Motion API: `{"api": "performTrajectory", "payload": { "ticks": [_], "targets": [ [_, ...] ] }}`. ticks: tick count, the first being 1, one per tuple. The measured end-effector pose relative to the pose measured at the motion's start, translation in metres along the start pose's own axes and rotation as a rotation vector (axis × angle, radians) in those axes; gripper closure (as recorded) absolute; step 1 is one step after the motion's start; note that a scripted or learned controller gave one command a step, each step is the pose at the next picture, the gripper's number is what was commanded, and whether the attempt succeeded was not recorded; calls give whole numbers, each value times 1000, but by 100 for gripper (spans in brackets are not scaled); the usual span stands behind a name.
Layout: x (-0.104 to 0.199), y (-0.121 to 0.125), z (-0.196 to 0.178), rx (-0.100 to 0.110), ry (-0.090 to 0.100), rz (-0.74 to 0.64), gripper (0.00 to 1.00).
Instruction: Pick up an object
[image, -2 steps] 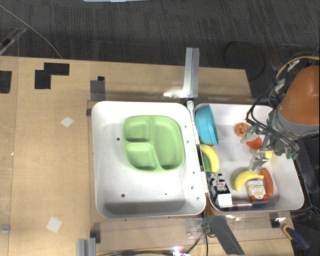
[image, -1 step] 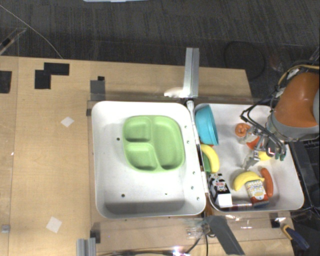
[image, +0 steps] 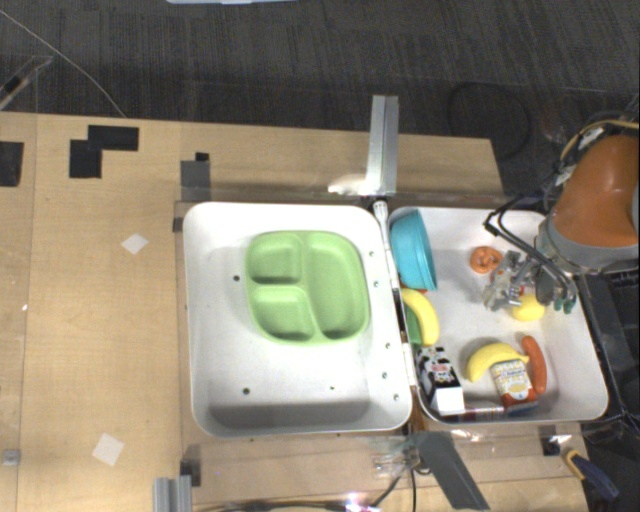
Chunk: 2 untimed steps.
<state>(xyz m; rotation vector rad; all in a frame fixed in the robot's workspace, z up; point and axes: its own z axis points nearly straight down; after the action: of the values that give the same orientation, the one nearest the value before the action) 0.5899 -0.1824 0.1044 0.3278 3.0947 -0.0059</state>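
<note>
**Arm low over the right bin, claw by a small yellow piece**

The wooden bench (image: 90, 330) carries two white bins side by side. The left bin (image: 215, 400) holds a green divided plate (image: 305, 285), three compartments, lying flat near its middle. The right bin (image: 585, 385) is the crowded one. The grey arm with its orange band (image: 600, 195) comes in from the right and hangs over that bin's far right part.

Against the right bin's left wall leans a blue bowl (image: 412, 250), tipped on edge. Just below it lies a yellow banana (image: 422, 315). Near the front, a second yellow banana-like piece (image: 490, 358) curves beside a small labelled bottle (image: 510, 380) and a red sausage-shaped toy (image: 536, 362); all three sit close together. A black-and-white carton (image: 438, 375) stands at the front left corner.

The gripper (image: 520, 290) sits just above a small yellow object (image: 529, 310), which peeks out beneath it; whether the claw is released or clenched I cannot tell. A small orange object (image: 485, 260) lies near, to its left.
</note>
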Motion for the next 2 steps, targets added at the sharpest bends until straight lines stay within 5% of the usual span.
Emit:
{"api": "performTrajectory", "payload": {
  "ticks": [1, 2],
  "targets": [
    [0, 0, 1, 0, 1, -1, 0],
    [48, -35, 13, 1, 15, 37, 0]
  ]
}}
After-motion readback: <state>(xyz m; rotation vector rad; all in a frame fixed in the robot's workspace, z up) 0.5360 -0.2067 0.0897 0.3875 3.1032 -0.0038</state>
